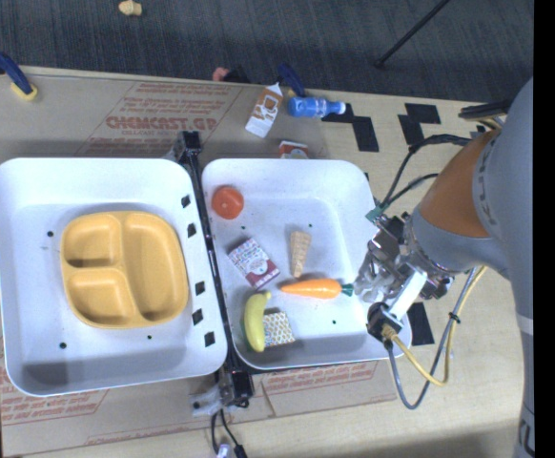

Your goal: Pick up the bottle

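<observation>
Blue plastic bottle [313, 108] lies on bench beyond right bin [352, 174]; likely light, stiff, slippery; you grip mid-body across width; gripper [384, 294] at bin's right wall, opening unclear.

One camera, fixed high over the bench [87, 127], looks down at a slant. Both white bins [30, 189] sit fully in frame (moderately far off); the arm [468, 198] enters from the right.

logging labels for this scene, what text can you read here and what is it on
"CHEMCAST GP": red print on the brown paper sheet under the bins.
Small carton beside the bottle: print too blurred to read.
Red-and-white packet in the right bin: unreadable.
</observation>
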`<state>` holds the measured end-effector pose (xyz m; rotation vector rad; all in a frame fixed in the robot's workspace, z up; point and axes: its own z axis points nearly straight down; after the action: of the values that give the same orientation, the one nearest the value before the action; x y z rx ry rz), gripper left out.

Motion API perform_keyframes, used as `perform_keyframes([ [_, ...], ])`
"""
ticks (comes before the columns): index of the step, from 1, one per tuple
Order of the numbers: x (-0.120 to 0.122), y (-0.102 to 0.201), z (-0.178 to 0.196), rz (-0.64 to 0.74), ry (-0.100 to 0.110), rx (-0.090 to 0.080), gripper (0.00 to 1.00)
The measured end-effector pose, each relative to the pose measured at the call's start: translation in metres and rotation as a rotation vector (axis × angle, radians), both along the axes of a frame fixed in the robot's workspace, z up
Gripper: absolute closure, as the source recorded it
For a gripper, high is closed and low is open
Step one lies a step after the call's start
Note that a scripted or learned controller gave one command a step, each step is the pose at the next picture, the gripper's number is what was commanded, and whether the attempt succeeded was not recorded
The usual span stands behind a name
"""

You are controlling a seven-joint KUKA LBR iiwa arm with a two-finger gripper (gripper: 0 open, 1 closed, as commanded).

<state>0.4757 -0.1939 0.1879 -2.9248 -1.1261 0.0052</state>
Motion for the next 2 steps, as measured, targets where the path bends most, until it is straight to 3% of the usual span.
perform_keyframes([
  [1,0.0,0.012,-0.006,-0.203,0.002,0.0,1.0],
  [2,0.0,-0.007,-0.002,-0.367,0.0,-0.004,1.0],
])
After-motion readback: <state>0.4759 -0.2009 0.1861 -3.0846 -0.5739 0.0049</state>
